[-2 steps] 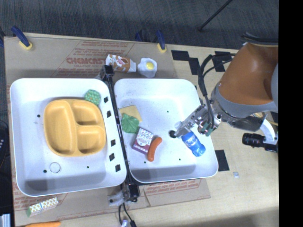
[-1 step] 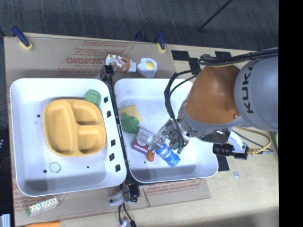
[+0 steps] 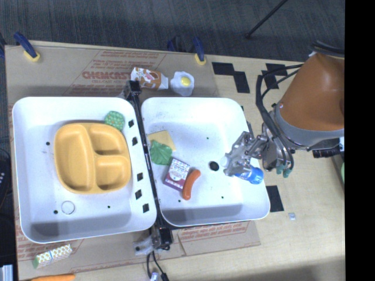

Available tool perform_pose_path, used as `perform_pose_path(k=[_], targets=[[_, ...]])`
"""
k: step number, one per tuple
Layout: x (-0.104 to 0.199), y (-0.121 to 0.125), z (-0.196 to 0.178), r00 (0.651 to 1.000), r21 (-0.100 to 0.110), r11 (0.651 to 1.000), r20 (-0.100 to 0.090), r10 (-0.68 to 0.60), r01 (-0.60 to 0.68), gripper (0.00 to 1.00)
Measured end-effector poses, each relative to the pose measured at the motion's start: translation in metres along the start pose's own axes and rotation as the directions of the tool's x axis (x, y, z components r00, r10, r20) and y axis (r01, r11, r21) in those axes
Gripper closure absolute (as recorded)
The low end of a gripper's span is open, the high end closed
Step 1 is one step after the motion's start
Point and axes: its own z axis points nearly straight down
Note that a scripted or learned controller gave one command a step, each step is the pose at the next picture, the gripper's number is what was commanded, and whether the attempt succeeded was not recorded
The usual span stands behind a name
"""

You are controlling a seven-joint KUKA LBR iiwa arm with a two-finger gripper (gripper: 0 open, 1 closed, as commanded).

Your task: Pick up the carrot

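Note:
The carrot (image 3: pixel 190 184), a short orange-red stick, lies tilted in the right bin (image 3: pixel 193 107) near its front middle, touching a purple and red packet (image 3: pixel 177 174). My gripper (image 3: pixel 237 159) hangs over the right side of that bin, about a hand's width to the right of the carrot and slightly behind it. A blue piece (image 3: pixel 254 175) shows just below and to the right of the gripper; I cannot tell whether it is held.
The right bin also holds a yellow slice (image 3: pixel 163 139), a green item (image 3: pixel 160 153) and a small dark spot (image 3: pixel 213 166). The left bin (image 3: pixel 23 157) holds a yellow divided tray (image 3: pixel 92 156) and a green round piece (image 3: pixel 115 119). Small items lie behind the bins.

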Motion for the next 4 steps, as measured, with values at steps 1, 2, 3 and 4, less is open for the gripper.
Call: perform_pose_path(k=[1, 2, 3, 4], targets=[[0.014, 0.045, 0.044, 0.934, -0.002, 0.934, -0.003, -0.357, 0.357, 1.0], [0.021, 0.076, 0.027, 0.928, -0.001, 0.928, 0.0, -0.371, 0.371, 1.0], [-0.008, 0.018, 0.008, 0.843, -0.001, 0.843, 0.0, -0.538, 0.538, 1.0], [0.001, 0.078, 0.089, 0.673, -0.005, 0.673, -0.004, -0.74, 0.74, 1.0]])
